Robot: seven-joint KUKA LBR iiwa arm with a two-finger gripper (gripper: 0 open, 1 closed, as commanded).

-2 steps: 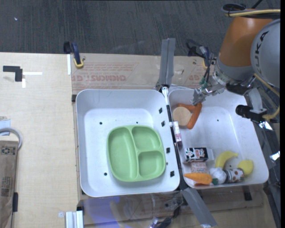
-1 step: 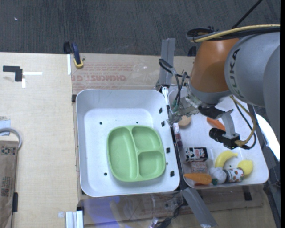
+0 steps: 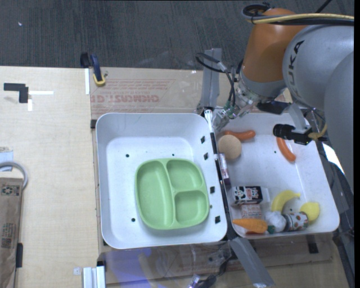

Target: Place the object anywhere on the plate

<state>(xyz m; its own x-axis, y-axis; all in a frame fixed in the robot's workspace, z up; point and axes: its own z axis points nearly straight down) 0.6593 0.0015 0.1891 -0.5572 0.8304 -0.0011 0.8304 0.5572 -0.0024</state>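
A robotics lab: a large grey industrial arm with an orange band (image 3: 292,50) reaches over a pale plywood bench (image 3: 45,169) bearing two shallow white plastic bins (image 3: 107,185), clamped and bracketed in place, with loose cabling (image 3: 304,17) above and dark carpet (image 3: 112,28) behind.

A pale green plate (image 3: 171,193) with three compartments, one long at its left and two smaller at its right, lies flat in the left white bin (image 3: 112,140), well apart from the gripper (image 3: 225,115), below it and to its left. The nearest toys in the right bin (image 3: 326,185) sit just under the gripper: a tan rounded piece (image 3: 229,147) touching an orange sausage (image 3: 242,135), with a second orange sausage (image 3: 286,149) lying tilted farther to the gripper's right.
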